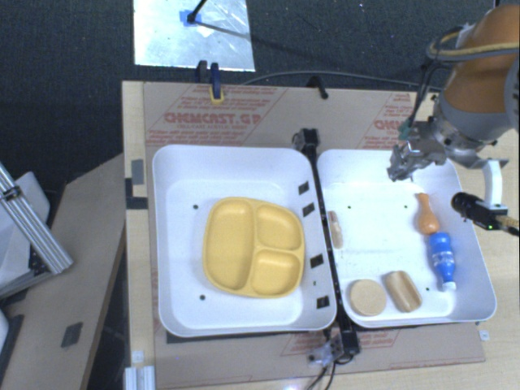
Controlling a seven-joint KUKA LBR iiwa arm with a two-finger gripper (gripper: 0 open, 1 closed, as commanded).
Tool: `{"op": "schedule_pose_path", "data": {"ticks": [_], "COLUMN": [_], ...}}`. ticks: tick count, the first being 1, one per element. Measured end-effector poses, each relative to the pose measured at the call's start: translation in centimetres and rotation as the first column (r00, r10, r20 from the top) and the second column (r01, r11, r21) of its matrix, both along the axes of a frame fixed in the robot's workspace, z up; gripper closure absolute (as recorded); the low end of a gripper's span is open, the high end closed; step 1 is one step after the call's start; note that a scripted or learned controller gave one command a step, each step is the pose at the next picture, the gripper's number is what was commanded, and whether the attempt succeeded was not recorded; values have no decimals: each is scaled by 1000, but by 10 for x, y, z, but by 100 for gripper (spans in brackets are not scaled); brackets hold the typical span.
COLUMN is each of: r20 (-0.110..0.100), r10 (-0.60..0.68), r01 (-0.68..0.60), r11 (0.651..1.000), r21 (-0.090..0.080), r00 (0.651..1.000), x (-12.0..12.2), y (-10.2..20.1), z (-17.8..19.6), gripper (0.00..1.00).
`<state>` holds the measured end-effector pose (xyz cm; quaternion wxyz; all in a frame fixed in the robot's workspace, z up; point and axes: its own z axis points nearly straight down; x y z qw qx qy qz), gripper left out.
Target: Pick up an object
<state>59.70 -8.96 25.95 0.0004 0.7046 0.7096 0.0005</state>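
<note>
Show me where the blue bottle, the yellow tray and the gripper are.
blue bottle (442,257): camera view, middle of its body.
yellow tray (253,246): camera view, central divider.
gripper (400,170): camera view, at its fingertips.

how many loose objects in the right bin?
5: wooden stick at left wall, round disc and bread-like block near front, orange pear-shaped piece and blue bottle at right.

Smooth, glossy plastic forms the white bins (244,157) and yellow tray (252,246); the foil sheet (193,23) shines.

Bright, even overhead light on my bench; glare off the foil sheet (193,23) at top. Soft shadows, slight blur, pic a bit grainy.
</note>
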Motion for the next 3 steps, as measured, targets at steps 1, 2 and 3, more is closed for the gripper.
{"op": "schedule_pose_path", "data": {"ticks": [1,2,3], "r20": [-2,-2,-2], "r10": [3,1,2], "r01": [-3,-1,-2], "r11": [1000,1000,1000], "r21": [2,1,2], "r00": [1000,1000,1000], "x": [-13,-34,-41], "y": [62,115,163], "z": [-10,-18,-33], "gripper": [100,100,100]}}
